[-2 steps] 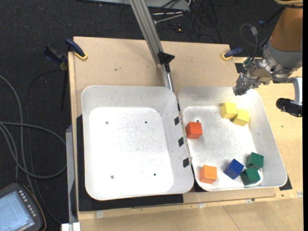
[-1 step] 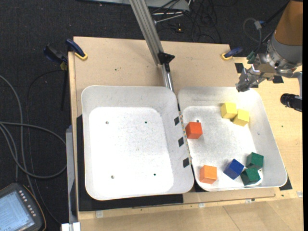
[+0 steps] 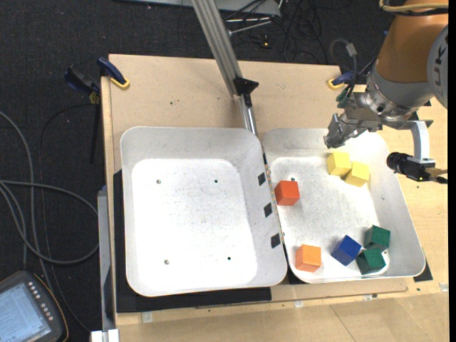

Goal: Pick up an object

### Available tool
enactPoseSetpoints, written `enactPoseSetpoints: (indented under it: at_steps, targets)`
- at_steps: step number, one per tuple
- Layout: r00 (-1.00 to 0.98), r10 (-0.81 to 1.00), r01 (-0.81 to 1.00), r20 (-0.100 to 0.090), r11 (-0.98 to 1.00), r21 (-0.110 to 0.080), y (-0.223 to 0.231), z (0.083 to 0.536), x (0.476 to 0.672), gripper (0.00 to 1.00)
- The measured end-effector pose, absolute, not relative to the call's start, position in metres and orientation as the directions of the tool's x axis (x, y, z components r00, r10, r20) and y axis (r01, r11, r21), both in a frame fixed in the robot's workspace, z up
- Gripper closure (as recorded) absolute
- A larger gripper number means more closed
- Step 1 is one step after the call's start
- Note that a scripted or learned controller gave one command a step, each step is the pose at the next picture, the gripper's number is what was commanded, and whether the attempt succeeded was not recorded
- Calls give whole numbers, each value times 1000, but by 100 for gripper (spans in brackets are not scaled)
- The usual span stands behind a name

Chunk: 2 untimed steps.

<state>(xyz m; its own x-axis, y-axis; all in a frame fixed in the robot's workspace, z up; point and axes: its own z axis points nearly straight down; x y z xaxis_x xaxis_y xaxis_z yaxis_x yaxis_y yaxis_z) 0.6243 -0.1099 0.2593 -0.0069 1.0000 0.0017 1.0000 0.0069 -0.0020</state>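
Observation:
The right bin holds several small blocks. Two yellow blocks lie side by side near its far edge. A red-orange block sits toward the bin's left side. Along the near edge lie an orange block, a blue block and two green blocks. My gripper hangs just above and behind the yellow blocks, at the far edge of the right bin. Nothing shows between its fingers.
The left bin lies next to the right one, with a dark hinge strip between them. A slanted metal pole rises from the bench behind the bins. Clamps sit at the bench's far corners.

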Motion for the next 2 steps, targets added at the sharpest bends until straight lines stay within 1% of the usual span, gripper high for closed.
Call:
enactPoseSetpoints:
  at_steps: [1, 2]
  targets:
    - [-7, 1000, 1000, 2, 7, -2, -66, 248, 608, 100]
    - [-7, 1000, 1000, 2, 7, -2, -18, 235, 583, 100]
